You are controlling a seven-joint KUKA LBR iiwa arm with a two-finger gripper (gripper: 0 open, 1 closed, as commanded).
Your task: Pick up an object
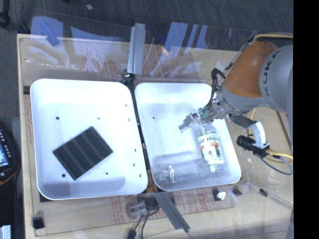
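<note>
My gripper point(191, 121) hangs over the middle of the right bin point(159, 96), reaching in from the right. Just below and to its right lies a clear plastic bottle point(211, 151) with a white label printed in green and orange; its upper end lies close under the gripper. I cannot see anything held by the gripper. A second clear bottle point(180, 172), hard to make out, lies along the front wall of the same bin. A black ribbed rectangular pad point(82, 152) lies flat and askew in the left bin point(45, 91).
The two bins meet at a dark divider point(140, 136). A metal post point(135, 46) stands behind them, with a clear panel along the bench's back edge. The orange-banded arm point(249, 76) overhangs the right bin's right rim.
</note>
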